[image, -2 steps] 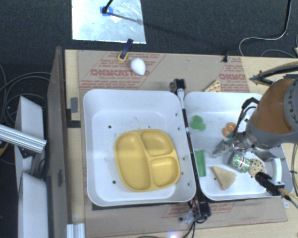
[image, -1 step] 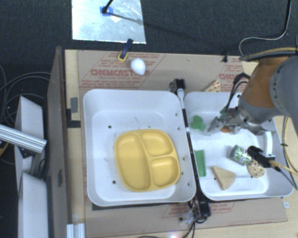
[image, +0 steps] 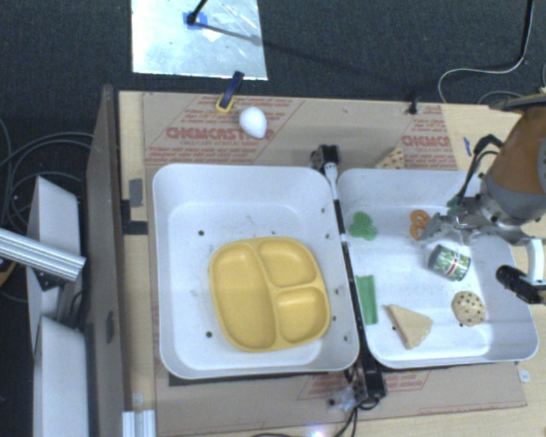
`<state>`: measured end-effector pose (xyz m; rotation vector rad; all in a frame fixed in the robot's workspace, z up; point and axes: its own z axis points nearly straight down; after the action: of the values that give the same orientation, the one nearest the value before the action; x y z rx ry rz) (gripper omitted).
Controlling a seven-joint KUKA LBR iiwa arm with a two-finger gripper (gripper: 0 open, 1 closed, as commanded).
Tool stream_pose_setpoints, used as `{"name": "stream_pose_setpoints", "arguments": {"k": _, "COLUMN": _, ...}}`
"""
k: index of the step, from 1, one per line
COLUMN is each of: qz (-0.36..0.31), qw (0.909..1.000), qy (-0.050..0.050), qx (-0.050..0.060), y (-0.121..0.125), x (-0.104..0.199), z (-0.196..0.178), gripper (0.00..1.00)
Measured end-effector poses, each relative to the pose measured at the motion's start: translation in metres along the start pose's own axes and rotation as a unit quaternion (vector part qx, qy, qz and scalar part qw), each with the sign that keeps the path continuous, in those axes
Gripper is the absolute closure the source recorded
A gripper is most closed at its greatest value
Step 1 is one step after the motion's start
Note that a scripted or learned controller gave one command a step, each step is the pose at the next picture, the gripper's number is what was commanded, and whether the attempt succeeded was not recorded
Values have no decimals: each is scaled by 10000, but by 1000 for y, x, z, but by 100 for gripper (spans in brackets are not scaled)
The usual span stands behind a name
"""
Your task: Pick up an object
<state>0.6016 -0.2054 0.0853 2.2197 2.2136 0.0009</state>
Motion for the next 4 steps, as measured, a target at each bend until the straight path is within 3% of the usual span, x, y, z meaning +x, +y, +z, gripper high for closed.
{"name": "stream_pose_setpoints", "arguments": {"k": 1, "qz": -61, "qw": 10000, "qy": 16, "qx": -23, "y": 71, "x": 36, "z": -1, "gripper": 0}}
{"name": "stream_pose_setpoints", "arguments": {"k": 2, "qz": -16, "qw": 10000, "qy": 20, "qx": 28, "y": 33, "x": 37, "z": 1, "gripper": 0}}
{"name": "stream_pose_setpoints", "arguments": {"k": 3, "qz": -10, "qw": 10000, "qy": 5, "qx": 2, "y": 38, "x": -4, "z": -12, "gripper": 0}}
{"name": "stream_pose_setpoints", "arguments": {"k": 4, "qz": -50, "qw": 10000, "qy": 24, "qx": 14, "y": 47, "x": 43, "z": 1, "gripper": 0}}
